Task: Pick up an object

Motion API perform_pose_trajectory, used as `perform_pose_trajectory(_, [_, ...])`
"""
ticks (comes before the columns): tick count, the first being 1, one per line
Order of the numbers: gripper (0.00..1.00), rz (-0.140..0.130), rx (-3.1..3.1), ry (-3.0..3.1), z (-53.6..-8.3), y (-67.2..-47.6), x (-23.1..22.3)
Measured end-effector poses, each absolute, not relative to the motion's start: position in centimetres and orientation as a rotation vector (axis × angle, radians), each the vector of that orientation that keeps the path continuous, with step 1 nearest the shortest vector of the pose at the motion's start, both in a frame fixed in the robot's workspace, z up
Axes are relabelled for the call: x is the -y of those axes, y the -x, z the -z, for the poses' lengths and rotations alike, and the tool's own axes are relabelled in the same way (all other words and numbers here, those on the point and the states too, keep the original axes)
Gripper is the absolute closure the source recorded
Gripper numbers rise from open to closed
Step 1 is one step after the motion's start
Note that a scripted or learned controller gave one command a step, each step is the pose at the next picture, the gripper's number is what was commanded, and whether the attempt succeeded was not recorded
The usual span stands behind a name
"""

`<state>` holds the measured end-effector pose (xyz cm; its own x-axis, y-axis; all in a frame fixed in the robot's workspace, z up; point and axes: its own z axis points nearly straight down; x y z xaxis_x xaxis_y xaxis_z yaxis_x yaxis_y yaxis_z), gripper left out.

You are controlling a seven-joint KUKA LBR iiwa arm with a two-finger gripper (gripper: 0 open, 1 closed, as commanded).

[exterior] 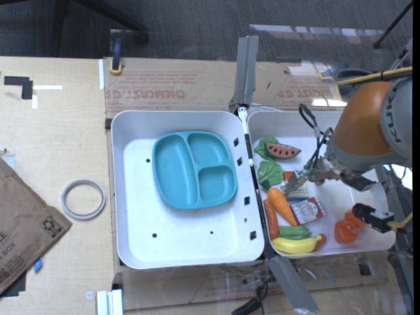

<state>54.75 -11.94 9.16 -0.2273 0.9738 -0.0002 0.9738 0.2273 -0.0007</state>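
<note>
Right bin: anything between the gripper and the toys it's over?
Nothing visible. The gripper hangs inside the right bin, just above the carrot and beside the red packet, with no object between. The toys are crowded: green leaf, watermelon slice and banana lie close around.

Left bin (125, 195): divided plate (195, 169) inside; right bin (367, 241): watermelon slice (282, 151) at back, carrot (285, 207) mid-left, banana (296, 244) at front, packet (307, 210) beside carrot; tape ring (83, 197) on counter (46, 143), left of bins.
</note>
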Motion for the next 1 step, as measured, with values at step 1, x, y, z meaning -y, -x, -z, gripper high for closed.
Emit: perform_pose_trajectory(1, [0.0,-0.002,2.19,2.252,-9.12,-57.43,9.71])
